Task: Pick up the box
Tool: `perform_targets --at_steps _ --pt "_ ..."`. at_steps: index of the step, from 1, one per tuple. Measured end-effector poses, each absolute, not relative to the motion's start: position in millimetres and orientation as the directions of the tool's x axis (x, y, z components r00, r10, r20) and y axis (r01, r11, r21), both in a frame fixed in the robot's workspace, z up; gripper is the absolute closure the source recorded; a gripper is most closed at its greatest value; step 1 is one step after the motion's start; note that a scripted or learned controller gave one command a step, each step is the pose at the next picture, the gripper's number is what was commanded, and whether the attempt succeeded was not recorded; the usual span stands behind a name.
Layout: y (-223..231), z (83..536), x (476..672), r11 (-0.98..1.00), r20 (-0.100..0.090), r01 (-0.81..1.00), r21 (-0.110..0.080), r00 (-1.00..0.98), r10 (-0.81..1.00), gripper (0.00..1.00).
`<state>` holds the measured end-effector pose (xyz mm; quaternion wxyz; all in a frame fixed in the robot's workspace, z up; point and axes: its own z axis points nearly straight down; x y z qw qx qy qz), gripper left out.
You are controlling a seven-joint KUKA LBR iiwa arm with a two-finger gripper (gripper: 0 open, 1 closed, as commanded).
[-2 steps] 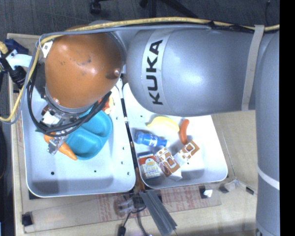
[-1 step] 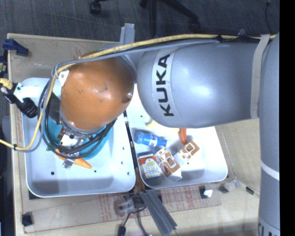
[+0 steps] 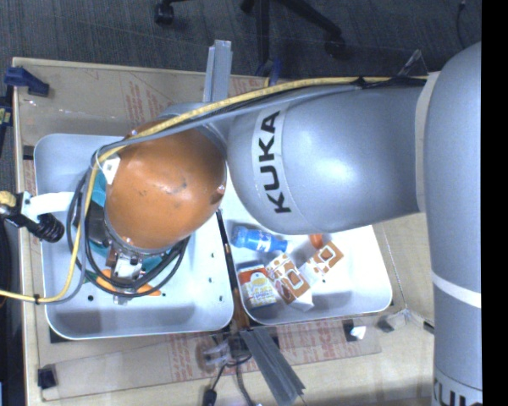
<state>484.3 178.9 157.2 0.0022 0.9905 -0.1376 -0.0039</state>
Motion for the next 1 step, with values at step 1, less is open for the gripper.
perform_targets --at_steps 1 --pt "183.5 213.9 505.5 -0.980 -0.003 -0.197 0.000 0.980 -0.197 1.00"
